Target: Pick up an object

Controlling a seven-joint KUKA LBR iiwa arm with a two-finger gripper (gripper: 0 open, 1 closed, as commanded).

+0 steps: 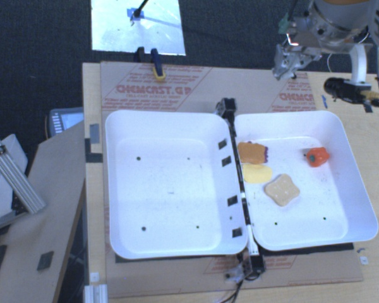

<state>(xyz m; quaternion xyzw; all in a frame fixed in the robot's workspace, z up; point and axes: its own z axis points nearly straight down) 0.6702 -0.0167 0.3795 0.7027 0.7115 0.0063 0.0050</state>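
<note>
The right bin holds several small items. An orange-brown piece with a purple edge lies by the divider, with a flat yellow piece just below it. A tan toast-shaped piece rests near the bin's middle. A red-orange pepper-like piece sits toward the right wall. My gripper hangs high above the bench beyond the right bin's far edge, well away from all the items. Nothing shows between its fingertips.
The left bin sits beside the right one, joined along a black-clipped divider. A shiny metal plate lies beyond the bench at the top left. A blue and yellow clamp sits on the far board edge.
</note>
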